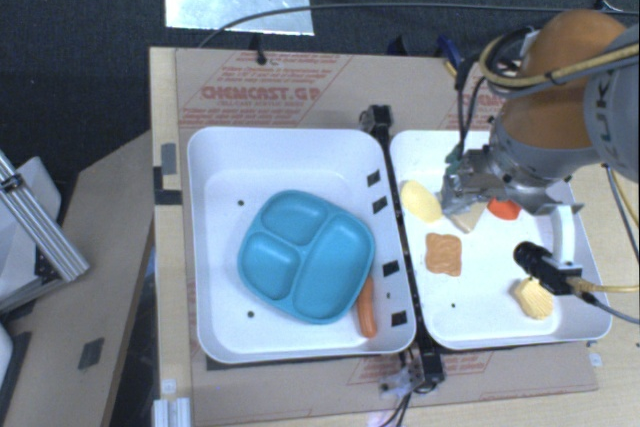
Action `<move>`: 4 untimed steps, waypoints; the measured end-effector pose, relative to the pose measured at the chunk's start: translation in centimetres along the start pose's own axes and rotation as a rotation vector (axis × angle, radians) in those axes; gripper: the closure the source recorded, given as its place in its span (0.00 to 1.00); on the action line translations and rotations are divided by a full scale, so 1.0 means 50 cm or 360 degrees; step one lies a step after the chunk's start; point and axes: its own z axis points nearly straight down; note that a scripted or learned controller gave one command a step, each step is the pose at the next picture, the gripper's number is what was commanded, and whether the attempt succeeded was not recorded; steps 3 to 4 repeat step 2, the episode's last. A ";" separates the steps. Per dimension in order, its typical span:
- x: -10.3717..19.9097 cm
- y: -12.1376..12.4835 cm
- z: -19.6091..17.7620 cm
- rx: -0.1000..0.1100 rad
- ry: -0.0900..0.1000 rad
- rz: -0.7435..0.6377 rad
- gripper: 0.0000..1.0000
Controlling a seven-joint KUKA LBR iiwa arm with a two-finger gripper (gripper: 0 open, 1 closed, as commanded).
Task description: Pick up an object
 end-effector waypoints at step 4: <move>0.175 0.047 0.028 -0.0001 0.0001 -0.0001 1.00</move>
